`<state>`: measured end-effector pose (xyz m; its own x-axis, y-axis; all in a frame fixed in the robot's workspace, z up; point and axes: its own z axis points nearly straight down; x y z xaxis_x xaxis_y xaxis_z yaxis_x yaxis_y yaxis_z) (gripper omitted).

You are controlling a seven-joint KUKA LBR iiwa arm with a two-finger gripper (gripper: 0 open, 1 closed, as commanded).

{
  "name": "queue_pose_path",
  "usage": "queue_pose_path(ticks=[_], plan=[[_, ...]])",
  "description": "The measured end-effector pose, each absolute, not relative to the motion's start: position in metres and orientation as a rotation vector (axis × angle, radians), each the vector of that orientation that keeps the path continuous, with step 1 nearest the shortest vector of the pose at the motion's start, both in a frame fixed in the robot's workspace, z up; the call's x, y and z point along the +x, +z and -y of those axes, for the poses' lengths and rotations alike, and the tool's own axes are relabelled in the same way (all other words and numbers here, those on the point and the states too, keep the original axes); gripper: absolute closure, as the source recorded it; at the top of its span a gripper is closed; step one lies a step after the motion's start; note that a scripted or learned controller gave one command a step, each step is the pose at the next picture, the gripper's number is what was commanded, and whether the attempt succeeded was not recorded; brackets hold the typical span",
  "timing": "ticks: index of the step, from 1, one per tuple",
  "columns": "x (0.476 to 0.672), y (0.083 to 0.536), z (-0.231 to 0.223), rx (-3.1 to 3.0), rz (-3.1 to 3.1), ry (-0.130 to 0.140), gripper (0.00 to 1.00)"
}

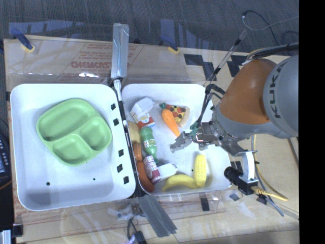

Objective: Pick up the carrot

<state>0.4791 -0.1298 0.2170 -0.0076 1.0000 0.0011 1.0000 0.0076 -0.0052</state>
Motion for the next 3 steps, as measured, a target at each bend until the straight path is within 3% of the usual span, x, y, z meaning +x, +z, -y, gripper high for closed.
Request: queue_pose_path(ticks=[1, 2, 3], plan=[[0.545, 0.237, 0.169, -2.004, 2.419, 0.002, 0.00], [0.600, 0.136, 0.172, -1.962, 2.443, 0.008, 0.00], [0.634, 0.098, 0.158, -1.733, 2.630, -0.002, 0.00]])
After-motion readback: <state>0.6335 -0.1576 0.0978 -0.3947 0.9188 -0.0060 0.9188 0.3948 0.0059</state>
